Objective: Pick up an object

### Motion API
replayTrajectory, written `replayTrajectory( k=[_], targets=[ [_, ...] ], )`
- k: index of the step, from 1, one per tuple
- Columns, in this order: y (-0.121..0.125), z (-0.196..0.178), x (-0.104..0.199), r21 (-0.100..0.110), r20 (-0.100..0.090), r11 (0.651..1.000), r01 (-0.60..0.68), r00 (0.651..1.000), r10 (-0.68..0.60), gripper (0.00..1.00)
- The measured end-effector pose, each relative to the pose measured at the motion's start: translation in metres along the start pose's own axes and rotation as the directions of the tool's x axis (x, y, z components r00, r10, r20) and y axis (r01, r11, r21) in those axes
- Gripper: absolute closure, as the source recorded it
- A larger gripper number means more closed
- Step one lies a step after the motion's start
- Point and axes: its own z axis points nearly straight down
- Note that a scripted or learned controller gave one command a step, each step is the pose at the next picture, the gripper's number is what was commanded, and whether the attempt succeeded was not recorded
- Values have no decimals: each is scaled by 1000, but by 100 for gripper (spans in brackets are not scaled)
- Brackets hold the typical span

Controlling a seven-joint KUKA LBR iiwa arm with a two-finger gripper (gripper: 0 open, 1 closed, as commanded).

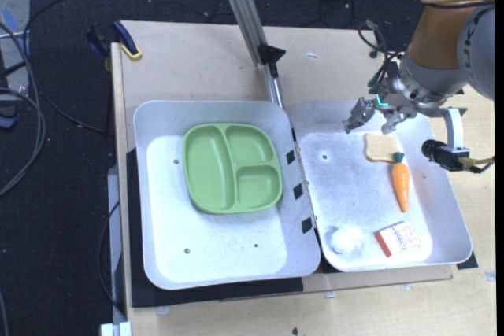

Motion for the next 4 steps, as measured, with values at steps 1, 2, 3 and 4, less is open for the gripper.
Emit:
replayTrajectory(
  k=[1, 2, 3, 4],
  targets=[
    [1, -1, 0, -2, 0, 1000, 0, 1000, 0, 0],
    [-6, 57, 7, 2, 0, 1000, -1, 1000, 1, 0],
    [-7, 108, 8, -1, 2, 1000, -1, 1000, 1, 0],
    [-5, 95, 8, -5, 2, 1000, -1, 1000, 1, 100]
  ],
)
